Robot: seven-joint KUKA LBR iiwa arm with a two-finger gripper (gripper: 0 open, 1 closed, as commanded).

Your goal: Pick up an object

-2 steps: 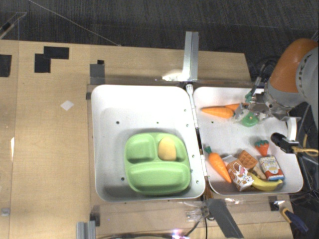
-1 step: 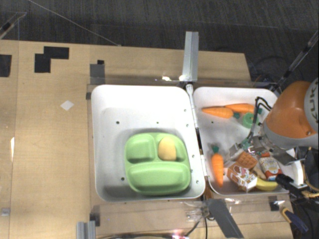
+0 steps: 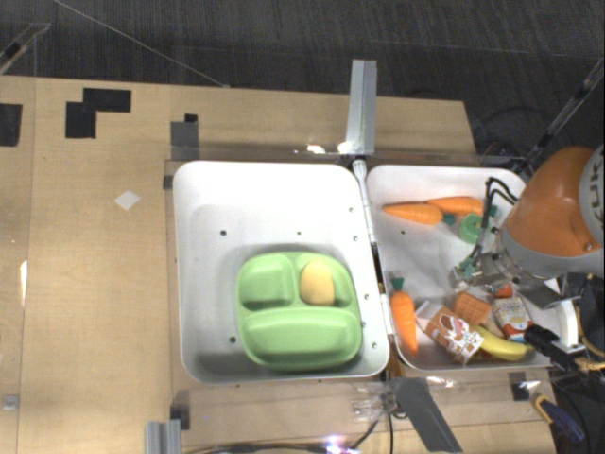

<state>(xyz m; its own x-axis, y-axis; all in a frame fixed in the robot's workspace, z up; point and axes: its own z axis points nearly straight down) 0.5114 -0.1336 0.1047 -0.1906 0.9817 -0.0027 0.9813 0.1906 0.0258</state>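
In the left half of the frame, the left bin (image 3: 203, 253) holds a green divided plate (image 3: 299, 312) at its lower middle, with a yellow, egg-shaped item (image 3: 319, 283) resting in the plate's upper right compartment. Nothing else lies on that bin's white floor.

Moving right past the metal divider (image 3: 362, 112), the right bin (image 3: 416, 185) is crowded. Two carrots (image 3: 435, 210) lie end to end near its upper edge, a teal item (image 3: 471, 227) just beside them. A third carrot (image 3: 404, 318) lies along the bin's left wall at the lower part. Toward the lower right sit a small printed box (image 3: 454, 335), an orange block (image 3: 472, 306), a banana (image 3: 503, 349) and a small carton (image 3: 511, 318), packed close together.

At the far right, the arm's orange band (image 3: 553, 211) hangs over the bin, and the gripper (image 3: 482, 269) sits low among the clutter, just above the orange block. Its fingers are too small and dark against the bin to tell how far apart they stand, and nothing can be seen held between them.

Judging by this, the pick is not yet done: the gripper appears down at the pile, every item seems to rest on the bin floor, and closing on one and lifting it clear remain.
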